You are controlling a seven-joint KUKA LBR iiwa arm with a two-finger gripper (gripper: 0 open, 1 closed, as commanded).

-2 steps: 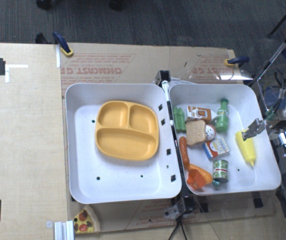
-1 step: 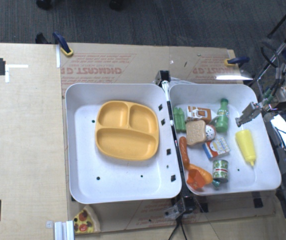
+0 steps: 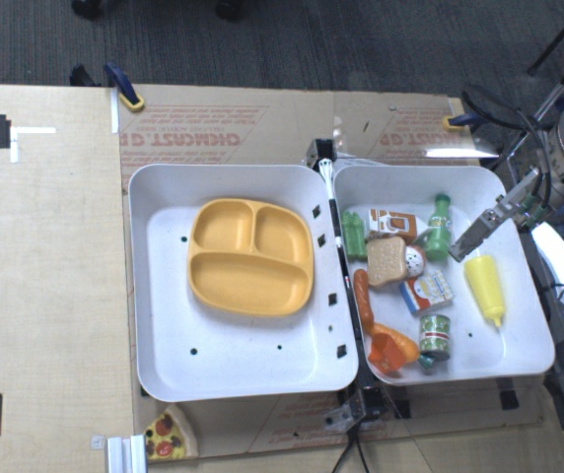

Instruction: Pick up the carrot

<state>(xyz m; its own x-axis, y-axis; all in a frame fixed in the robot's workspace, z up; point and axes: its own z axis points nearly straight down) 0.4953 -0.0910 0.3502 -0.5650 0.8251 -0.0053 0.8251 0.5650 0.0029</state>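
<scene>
Carrot (image 3: pixel 390 351) is lying at the near left corner of the right bin (image 3: pixel 530 358), its orange body pressed against the bin wall, and whether the gripper (image 3: pixel 471 236) is open or closed I cannot tell from this slant.

Largest first: the left bin (image 3: pixel 154 363) is holding only a yellow divided plate (image 3: pixel 251 256), well apart from any action. The right bin is crowding many items together. The gripper is hanging over the bin's far side, just above the yellow mustard bottle (image 3: pixel 486 286) and near the green bottle (image 3: pixel 439 227), well away from the carrot.

A descent here is likely catching the wrong item. At the carrot, the hot dog (image 3: pixel 363 299) is touching it on one side and the small can (image 3: pixel 434 335) is sitting just beside it, so either could be getting nudged or pinched instead.
</scene>
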